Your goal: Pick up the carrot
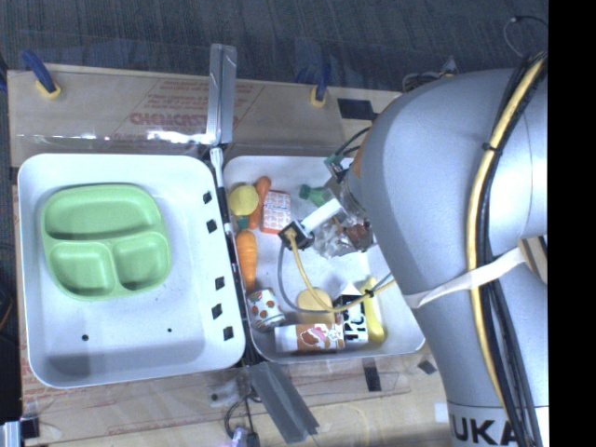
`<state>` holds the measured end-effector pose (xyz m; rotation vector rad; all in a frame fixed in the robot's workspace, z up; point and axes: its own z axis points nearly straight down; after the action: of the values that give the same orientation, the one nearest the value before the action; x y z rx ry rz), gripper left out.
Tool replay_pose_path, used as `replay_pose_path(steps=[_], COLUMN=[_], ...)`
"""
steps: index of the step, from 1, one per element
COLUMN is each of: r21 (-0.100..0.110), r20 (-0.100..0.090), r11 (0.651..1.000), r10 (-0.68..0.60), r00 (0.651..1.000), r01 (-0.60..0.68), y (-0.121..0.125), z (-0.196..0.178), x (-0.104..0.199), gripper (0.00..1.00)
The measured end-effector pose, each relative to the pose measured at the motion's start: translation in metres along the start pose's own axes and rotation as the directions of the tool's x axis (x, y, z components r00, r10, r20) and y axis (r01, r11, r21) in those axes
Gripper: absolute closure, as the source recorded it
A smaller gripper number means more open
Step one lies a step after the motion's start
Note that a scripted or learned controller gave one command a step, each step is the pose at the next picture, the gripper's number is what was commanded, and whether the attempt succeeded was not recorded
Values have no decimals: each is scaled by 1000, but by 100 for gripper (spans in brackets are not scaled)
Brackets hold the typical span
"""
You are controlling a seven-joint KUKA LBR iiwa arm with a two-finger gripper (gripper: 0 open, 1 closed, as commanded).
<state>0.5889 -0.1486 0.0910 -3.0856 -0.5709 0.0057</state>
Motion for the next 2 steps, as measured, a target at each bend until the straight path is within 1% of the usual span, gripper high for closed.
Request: replay_pose_path(steps=[1,2], r21=[1,3], r20=[0,2], r11=[989,988], r10=[149,155], r00=[989,988], r01=[-149,-155], y=[42,-41], z=[-35,1], x=[-41,-2], gripper=[100,100])
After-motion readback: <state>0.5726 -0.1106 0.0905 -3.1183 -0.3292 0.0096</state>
